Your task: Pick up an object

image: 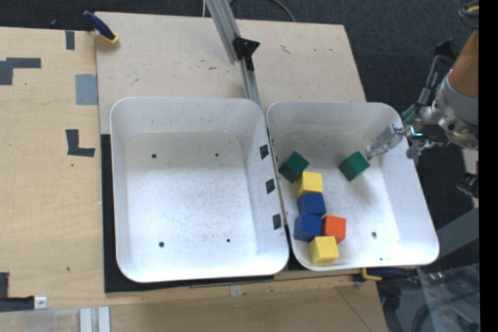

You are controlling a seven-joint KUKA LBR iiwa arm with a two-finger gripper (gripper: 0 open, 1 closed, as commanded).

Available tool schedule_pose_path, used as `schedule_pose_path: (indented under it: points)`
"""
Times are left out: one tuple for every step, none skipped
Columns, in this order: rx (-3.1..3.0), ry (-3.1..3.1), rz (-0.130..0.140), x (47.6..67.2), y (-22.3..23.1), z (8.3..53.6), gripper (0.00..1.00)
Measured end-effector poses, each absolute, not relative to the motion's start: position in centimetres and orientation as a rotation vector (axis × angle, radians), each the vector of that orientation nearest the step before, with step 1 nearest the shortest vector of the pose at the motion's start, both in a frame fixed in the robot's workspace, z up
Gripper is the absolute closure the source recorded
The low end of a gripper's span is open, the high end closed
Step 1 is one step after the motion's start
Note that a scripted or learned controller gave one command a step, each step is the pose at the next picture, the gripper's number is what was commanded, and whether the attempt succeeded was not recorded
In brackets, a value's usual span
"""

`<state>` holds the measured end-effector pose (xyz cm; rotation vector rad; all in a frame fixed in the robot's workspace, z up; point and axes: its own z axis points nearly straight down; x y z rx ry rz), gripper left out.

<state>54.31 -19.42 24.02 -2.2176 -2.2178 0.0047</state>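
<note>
Dark carpet around a tan plywood table (pixel 194 50) carrying two white bins side by side. Left bin (pixel 128 120) has no blocks in it. Right bin (pixel 424 233) holds all the blocks: green block (pixel 294 166) near the divider, second green block (pixel 354 166) off alone toward the right wall, then a cluster of yellow block (pixel 310 183), two blue blocks (pixel 310 215), orange block (pixel 334 227) and another yellow block (pixel 324 249), all touching or nearly so.

Arm comes in from the right; jaws (pixel 383 142) sit over the right bin's upper right area, just beside the lone green block and a bit above-right of it. Nothing between the fingers. Open or closed: cannot tell, too small and blurred.

Step, as I read it: approach, no grasp yet. Lone green block looks like the easy target since it has free sides. Next move needs a short shift toward it, jaws straddling the block, then descend and close.
</note>
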Motion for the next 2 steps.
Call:
schedule_pose_path:
  points:
    - [-2.219,-2.223,0.001,54.4,-19.4,24.3,0.00]
    - [-2.217,-2.218,0.007,53.5,-19.6,18.3,0.00]
